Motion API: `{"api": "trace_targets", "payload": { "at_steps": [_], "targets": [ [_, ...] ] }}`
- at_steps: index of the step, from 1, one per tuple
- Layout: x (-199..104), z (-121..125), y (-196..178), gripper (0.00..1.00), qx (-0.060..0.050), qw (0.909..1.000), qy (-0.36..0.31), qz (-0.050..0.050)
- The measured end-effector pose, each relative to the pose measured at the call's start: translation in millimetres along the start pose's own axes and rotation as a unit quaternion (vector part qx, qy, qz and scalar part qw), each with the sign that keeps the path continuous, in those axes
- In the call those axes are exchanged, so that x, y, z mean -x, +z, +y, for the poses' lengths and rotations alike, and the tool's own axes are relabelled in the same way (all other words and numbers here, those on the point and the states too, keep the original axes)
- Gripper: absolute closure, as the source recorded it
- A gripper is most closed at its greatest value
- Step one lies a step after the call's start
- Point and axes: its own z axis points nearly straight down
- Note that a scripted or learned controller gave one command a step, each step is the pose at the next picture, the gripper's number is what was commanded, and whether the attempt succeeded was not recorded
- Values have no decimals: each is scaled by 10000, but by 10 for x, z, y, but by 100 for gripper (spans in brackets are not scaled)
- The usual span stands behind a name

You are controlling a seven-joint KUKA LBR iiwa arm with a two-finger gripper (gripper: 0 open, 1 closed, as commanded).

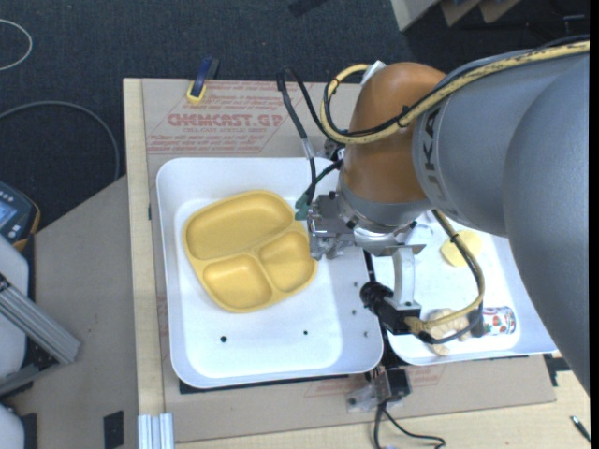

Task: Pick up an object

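Note:
A yellow divided plate (248, 248) with three compartments lies in the left white bin (281, 344), toward its back. My gripper (321, 235) hangs under the orange wrist band, low at the plate's right edge, between the two bins. The wrist hides most of it, and I see nothing held. In the right bin (510, 274) lie a pale yellow piece (461, 248), a small red-and-white can (497, 321) and a tan object (442, 325), all partly covered by the arm.
The big grey arm (505, 138) covers most of the right bin. Black cables (379, 302) dangle over the divide between the bins. Printed cardboard (225, 115) lies behind the bins, with a blue and yellow clip (199, 80) at its back edge.

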Motion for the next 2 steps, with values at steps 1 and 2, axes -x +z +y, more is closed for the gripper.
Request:
{"api": "trace_targets", "payload": {
  "at_steps": [1, 2],
  "targets": [
    [144, -410, -1460, 100, 96, 9999, -45, 39],
    [381, -403, -2466, 100, 101, 9999, -36, 31]
  ]
}}
